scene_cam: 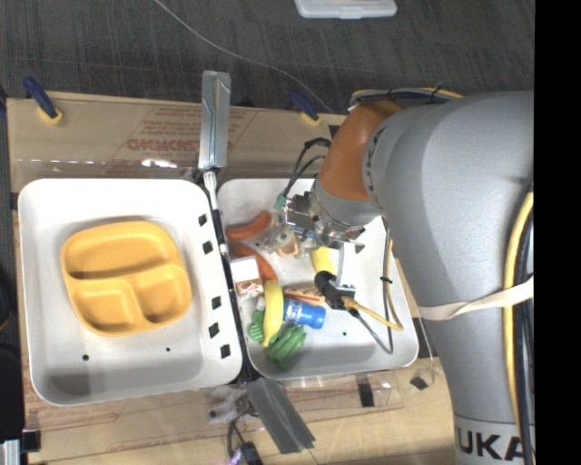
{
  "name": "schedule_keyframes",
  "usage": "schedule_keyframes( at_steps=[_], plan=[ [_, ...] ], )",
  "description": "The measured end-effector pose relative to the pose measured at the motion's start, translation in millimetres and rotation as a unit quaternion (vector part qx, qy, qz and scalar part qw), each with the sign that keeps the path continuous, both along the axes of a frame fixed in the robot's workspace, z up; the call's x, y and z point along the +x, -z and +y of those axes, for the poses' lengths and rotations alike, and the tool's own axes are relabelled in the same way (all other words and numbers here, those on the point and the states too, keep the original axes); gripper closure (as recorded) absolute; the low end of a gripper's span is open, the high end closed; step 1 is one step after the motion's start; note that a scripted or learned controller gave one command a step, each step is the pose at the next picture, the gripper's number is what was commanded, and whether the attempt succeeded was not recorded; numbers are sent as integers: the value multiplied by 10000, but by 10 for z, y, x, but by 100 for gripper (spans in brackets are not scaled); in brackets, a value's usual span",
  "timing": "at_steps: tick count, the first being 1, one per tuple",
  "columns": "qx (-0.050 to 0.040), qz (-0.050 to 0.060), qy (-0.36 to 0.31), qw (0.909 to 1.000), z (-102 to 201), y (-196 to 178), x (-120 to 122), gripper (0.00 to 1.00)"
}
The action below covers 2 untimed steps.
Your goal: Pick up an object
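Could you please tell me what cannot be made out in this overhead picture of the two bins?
- Gripper: fingers lost in wrist clutter; open or shut unclear.
- Right bin: its right side is hidden beneath the arm.
- Small objects beside the banana and blue can: overlapping, too small to identify.
- Clear container: cut off by top edge.

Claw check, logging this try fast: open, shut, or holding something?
Claw: cannot be told; it hangs low over the right bin, above the toys.
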<state>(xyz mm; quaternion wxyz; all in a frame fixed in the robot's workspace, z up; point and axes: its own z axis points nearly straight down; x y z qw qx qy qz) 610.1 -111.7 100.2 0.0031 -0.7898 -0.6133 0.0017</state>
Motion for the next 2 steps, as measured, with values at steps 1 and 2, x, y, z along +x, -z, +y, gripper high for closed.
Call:
schedule_keyframes(
  at_steps=[1,2],
  plan=[
    [-4,-55,-207,9998,413,-951,-450,100],
    [-11,-18,-156,9999,582,-907,-356,100]
  ],
)
